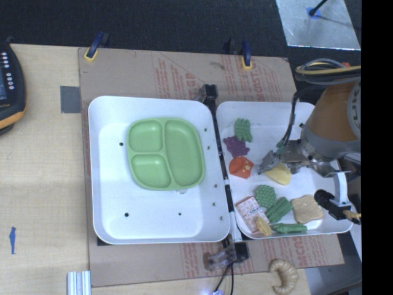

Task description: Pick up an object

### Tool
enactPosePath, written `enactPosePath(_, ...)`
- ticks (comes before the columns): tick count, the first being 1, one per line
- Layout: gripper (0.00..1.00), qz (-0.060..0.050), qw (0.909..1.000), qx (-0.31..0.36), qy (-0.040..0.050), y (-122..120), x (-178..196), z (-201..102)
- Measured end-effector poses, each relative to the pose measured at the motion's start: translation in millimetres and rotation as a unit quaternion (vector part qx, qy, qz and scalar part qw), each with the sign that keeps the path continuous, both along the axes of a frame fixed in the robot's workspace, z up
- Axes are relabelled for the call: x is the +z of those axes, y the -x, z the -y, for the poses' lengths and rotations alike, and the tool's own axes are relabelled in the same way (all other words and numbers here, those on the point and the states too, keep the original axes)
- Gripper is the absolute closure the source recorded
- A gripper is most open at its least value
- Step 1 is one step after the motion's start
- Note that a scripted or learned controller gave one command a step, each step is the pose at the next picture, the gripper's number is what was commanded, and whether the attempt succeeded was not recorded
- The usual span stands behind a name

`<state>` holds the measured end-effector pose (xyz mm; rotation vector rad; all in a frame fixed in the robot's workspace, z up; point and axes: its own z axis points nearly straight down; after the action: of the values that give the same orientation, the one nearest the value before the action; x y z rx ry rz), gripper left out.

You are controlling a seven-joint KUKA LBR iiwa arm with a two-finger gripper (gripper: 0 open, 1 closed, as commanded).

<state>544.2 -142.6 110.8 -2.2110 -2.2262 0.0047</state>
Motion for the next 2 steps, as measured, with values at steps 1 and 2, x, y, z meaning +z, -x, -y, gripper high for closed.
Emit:
enactPosePath(1,0.00,0.002,1.0000,-0.002,0.0008,-26,-20,26)
enactPosePath(2,0.00,-0.001,1.0000,-0.001,-0.0009,8,-20,-5)
